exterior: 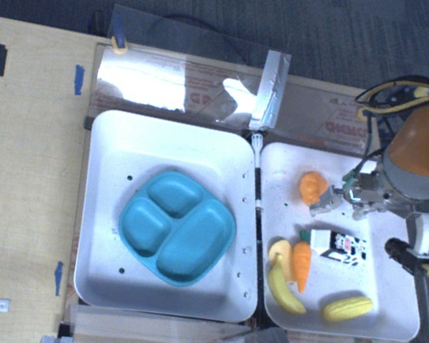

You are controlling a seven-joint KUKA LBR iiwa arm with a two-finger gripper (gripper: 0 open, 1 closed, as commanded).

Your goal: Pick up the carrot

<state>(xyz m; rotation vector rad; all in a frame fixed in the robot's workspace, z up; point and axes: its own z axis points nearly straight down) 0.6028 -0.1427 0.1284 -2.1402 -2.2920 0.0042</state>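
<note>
1. Seen from above, the carrot [301, 264] is a smooth, glossy orange cone with a green stub at its top. It lies in the right bin [393, 325], at the lower middle, with its tip pointing toward the near edge.
2. A curved yellow banana [284, 279] lies along the carrot's left side, touching it or nearly so.
3. A white card with black print [341, 246] lies just to the carrot's upper right. A stubby yellow fruit shaped like a lemon [348, 307] lies to its lower right, apart from it.
4. A round orange fruit [313, 187] sits near the bin's far left, above the carrot with bare white floor between them.
5. The end effector [339, 198] hangs over the bin's upper middle, just right of the orange fruit and well apart from the carrot. I cannot tell whether it is released or clenched.
6. The left bin [105, 188] is a shallow white tray with rounded corners. It holds a matte blue plate [178, 226] with 3 compartments.
7. The 2 bins meet at a raised rim left of the banana. The light wooden surface [13, 172] lies beyond them.
</note>
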